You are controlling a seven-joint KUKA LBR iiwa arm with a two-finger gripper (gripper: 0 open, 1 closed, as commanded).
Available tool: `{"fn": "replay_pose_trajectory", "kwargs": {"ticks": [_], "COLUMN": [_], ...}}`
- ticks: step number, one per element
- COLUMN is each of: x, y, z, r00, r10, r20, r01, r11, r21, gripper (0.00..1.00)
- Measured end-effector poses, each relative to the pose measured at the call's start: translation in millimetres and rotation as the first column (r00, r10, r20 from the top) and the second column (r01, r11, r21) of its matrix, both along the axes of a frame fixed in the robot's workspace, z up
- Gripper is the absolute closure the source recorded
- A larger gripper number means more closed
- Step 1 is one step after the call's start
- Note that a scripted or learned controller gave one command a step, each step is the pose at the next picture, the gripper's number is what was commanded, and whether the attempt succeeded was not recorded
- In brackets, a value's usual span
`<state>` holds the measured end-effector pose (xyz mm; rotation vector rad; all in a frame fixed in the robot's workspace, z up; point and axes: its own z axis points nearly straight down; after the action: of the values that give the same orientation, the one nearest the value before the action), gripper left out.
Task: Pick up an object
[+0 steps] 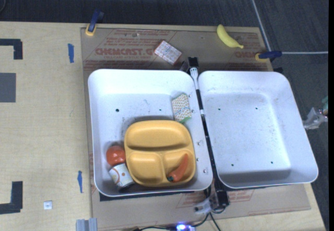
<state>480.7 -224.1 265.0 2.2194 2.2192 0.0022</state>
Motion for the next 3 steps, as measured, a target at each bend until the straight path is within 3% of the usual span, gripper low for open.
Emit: {"fn": "replay_pose_trajectory", "kwargs": {"ticks": [1, 2, 3], "x": [-0.7, -0.6, -0.1], "y": [62.6, 101.8, 164.7], "z": [-42.1, -45.1, -25.0], "r00": [1.0, 1.0, 1.0], "r10": [0.002, 0.001, 0.002], "r20": [-0.003, -0.004, 0.0], "r01": [-0.002, -0.001, -0.002], "r11": [1.0, 1.0, 1.0], "r21": [0.002, 0.003, 0.001], "gripper": [1.0, 1.0, 1.0]}}
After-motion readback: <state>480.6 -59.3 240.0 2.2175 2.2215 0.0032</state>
